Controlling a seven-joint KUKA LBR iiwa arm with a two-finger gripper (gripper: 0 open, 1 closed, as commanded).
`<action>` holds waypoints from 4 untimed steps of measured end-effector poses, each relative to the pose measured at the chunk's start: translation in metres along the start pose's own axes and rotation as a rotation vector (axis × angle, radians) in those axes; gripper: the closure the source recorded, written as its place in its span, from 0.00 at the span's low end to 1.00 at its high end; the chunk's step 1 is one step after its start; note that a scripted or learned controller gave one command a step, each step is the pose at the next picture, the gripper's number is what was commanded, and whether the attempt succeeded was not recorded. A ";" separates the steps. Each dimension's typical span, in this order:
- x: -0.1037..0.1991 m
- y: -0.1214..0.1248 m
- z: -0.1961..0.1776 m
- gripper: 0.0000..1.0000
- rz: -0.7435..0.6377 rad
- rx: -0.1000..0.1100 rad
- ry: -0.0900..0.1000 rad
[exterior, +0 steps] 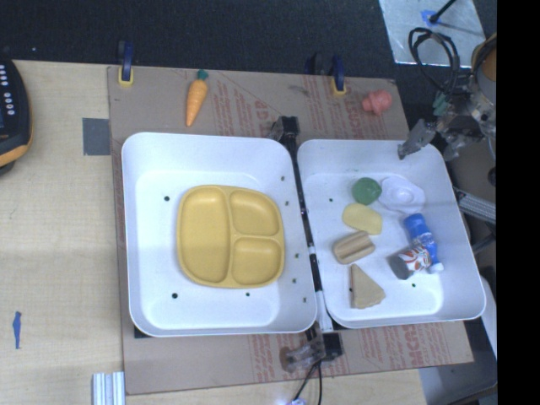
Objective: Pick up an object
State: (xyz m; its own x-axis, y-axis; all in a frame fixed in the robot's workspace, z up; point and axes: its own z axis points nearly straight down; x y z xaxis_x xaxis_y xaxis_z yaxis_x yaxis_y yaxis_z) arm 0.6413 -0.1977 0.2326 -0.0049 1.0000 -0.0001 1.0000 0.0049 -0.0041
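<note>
Claw: you see the claw [419, 144] at the top right corner of the right bin [462, 251]. You cannot tell how it stands.
Things to pick: green ball [366, 190], yellow block [362, 218], tan roll [353, 247], tan wedge [365, 288] and blue bottle [419, 241] lie in that bin, below and left of the claw, apart from it.
Nearest: a clear lump [401, 194] beside the ball.
Left bin [152, 226]: holds a yellow tray [229, 235].
Outside: a toy carrot [196, 98] on the board.
Writing: too small for you to read.

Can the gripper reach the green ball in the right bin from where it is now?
Probably yes. The gripper hangs over the right bin's top right corner, and the green ball lies uncovered below and left of it, with the clear plastic piece beside it.
</note>
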 end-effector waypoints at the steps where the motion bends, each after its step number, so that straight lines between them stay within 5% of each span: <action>1: 0.028 -0.015 0.110 0.00 -0.002 0.011 0.004; 2: 0.071 -0.079 0.144 0.00 0.000 0.010 0.004; 3: 0.089 -0.067 0.141 0.00 -0.003 -0.003 -0.001; 4: 0.066 -0.039 0.140 0.00 0.002 -0.005 -0.001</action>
State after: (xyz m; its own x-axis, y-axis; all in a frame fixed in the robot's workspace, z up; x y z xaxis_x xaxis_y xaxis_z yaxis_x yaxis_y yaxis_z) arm 0.6011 -0.1323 0.0924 -0.0031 1.0000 -0.0012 1.0000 0.0031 0.0010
